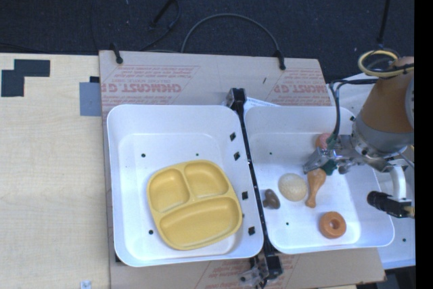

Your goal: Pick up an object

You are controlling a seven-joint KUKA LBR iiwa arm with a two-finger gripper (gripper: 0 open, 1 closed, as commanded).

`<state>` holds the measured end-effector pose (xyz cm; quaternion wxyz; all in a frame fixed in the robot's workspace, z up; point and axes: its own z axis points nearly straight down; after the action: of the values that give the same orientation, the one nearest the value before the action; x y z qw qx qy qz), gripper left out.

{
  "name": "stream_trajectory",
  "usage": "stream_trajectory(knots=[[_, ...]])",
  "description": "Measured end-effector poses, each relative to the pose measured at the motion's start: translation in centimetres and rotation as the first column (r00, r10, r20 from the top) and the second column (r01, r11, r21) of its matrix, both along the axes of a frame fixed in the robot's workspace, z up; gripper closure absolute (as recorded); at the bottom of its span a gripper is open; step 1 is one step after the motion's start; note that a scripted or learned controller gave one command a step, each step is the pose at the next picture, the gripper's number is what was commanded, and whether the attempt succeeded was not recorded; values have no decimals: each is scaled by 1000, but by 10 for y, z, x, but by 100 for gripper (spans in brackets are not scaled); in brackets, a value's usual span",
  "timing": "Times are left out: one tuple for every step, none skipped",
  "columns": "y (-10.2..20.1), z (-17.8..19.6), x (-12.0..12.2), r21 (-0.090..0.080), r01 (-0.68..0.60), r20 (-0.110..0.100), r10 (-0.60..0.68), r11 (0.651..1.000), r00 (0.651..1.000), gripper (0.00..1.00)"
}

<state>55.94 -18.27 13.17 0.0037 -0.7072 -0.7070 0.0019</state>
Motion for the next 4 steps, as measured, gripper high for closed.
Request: stream_trajectory(knots=[[-1,-44,0,-4,1,3,-1,1000,1000,0],[-1,-34,0,-2,4,4,-4,1000,1000,100],[0,8,2,-2,-2,7,2,1000,1000,100],[4,51,3,-3,-2,9,2,1000,1000,100]])
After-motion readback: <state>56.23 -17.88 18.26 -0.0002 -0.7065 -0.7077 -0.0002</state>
